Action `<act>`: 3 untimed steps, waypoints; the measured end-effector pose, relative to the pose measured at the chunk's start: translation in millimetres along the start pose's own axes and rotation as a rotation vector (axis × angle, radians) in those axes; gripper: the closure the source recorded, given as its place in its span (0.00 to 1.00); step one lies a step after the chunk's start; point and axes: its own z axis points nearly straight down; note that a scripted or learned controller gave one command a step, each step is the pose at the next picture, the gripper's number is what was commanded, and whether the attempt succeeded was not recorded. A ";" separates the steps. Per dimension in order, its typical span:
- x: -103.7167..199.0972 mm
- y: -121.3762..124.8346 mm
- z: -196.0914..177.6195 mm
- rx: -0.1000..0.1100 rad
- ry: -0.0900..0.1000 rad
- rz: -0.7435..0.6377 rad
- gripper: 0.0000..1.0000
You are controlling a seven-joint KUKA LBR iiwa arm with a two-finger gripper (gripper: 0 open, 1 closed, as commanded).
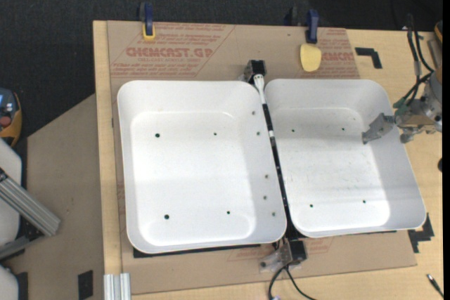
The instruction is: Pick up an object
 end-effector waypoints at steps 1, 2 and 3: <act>9.7 -34.3 -265.0 -0.019 -0.007 -0.002 0.00; 9.8 -33.5 -265.6 -0.006 -0.004 -0.001 1.00; 109.4 8.3 -178.8 0.006 0.004 -0.010 1.00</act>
